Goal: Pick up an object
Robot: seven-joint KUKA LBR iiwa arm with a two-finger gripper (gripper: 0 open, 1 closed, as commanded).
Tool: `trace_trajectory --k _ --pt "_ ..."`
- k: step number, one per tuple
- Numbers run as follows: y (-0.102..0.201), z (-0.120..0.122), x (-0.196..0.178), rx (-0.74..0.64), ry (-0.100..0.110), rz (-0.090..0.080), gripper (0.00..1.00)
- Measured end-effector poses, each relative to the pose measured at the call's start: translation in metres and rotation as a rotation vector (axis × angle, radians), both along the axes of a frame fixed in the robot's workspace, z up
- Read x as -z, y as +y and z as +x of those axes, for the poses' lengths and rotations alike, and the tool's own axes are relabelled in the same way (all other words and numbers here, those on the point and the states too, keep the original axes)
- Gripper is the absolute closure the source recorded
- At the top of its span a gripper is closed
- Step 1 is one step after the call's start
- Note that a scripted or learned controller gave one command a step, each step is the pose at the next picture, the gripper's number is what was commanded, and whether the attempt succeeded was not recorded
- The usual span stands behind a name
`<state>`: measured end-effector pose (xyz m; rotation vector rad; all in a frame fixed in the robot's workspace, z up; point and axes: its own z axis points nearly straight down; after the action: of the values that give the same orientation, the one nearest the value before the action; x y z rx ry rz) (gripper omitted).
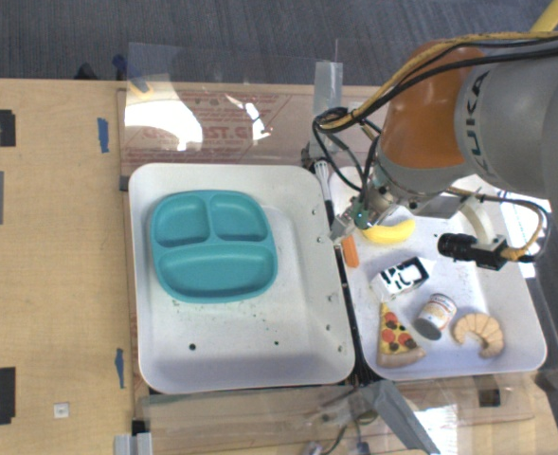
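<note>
In the right bin (530, 344) lie a yellow banana (392, 232), a small orange carrot-like piece (351, 252), a black-and-white card (404, 275), a pizza slice toy (397, 336), a small can (433, 315) and a croissant (479, 333). My gripper (362, 218) hangs low at the bin's upper left, just beside the banana's left end and above the orange piece. The arm's grey and orange body covers the bin's far part.
The left bin (302, 344) holds a teal divided plate (213, 245) in its upper left half. A black divider runs between the two bins. Cables loop around the wrist near the bins' shared edge. Brown bench surface lies to the left.
</note>
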<state>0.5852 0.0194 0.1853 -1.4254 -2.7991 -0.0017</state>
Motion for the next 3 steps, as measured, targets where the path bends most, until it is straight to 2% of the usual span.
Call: trace_trajectory --k 1,2,3 --pt "0.023 -0.081 0.001 0.257 0.003 0.0 1.0" --pt "0.088 -0.106 -0.06 0.641 -0.001 0.001 1.0" --pt "0.05 -0.106 -0.026 0.97 0.005 -0.003 1.0"
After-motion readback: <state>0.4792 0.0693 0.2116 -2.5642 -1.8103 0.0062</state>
